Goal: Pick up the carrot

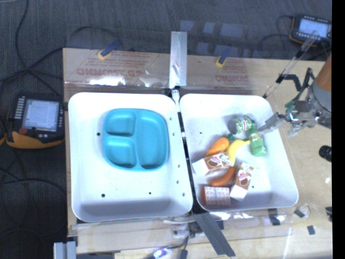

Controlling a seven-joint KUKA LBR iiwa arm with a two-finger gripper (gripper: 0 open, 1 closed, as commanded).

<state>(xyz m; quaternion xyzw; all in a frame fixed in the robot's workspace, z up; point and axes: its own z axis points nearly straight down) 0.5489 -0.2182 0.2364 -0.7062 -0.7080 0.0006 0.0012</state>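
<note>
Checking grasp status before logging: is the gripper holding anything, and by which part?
Nothing is held. The gripper sits at the right bin's right edge, apart from the carrot, which lies in the pile.

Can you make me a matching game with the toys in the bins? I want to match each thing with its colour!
Things:
1. carrot
2. banana
3. divided plate
4. small bottle

Colours:
A. blue
B. green
C. orange
D. yellow

Right pairs: 1-C, 2-D, 3-A, 4-B.

The plate sits in the left bin; the carrot, banana and bottle lie in the right bin.
</note>
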